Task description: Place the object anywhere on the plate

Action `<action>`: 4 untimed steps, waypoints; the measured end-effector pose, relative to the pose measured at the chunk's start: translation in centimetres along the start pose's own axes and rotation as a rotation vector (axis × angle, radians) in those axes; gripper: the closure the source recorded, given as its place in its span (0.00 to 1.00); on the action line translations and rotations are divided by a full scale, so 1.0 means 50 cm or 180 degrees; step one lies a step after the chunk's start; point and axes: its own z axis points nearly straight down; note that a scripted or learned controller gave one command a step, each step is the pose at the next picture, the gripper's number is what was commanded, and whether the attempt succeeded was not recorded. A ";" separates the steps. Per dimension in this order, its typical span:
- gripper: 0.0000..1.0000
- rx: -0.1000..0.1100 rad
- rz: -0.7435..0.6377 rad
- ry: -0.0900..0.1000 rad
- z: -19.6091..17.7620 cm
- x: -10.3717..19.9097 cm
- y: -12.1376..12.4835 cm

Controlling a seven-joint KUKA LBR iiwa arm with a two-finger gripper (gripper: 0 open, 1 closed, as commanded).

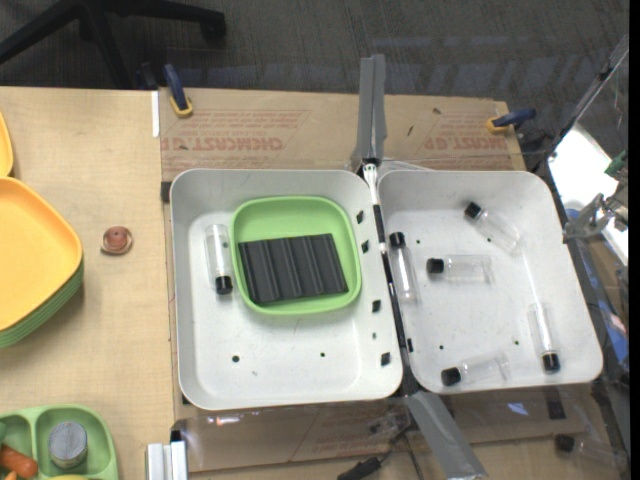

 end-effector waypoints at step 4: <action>0.00 0.0006 0.0687 -0.0004 -0.009 -0.040 -0.042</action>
